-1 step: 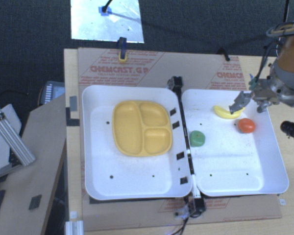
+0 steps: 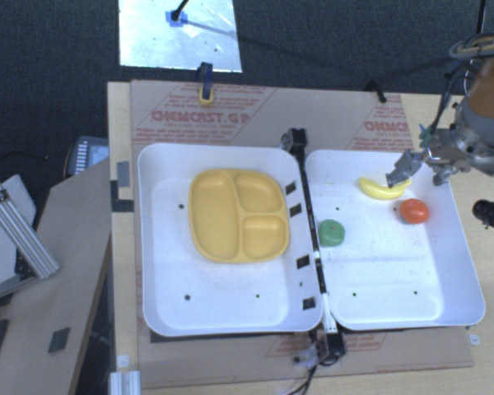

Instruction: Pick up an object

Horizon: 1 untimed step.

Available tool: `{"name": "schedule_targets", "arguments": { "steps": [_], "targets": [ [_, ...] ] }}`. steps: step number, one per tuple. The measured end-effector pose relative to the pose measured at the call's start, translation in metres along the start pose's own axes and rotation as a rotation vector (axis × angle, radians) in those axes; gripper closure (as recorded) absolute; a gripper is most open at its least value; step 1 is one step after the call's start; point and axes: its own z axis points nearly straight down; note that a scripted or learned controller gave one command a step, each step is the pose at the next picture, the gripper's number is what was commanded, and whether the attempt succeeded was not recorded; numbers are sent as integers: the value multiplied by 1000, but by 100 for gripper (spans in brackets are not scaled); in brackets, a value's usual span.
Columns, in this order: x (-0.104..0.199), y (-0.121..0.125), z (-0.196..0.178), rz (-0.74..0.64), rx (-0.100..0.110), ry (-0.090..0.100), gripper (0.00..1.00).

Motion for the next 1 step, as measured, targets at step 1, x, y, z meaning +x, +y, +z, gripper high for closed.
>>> {"name": "schedule_targets", "arguments": {
  "steps": [1],
  "targets": [
    [3,9,56,0,2,0,0]
  ]
}}
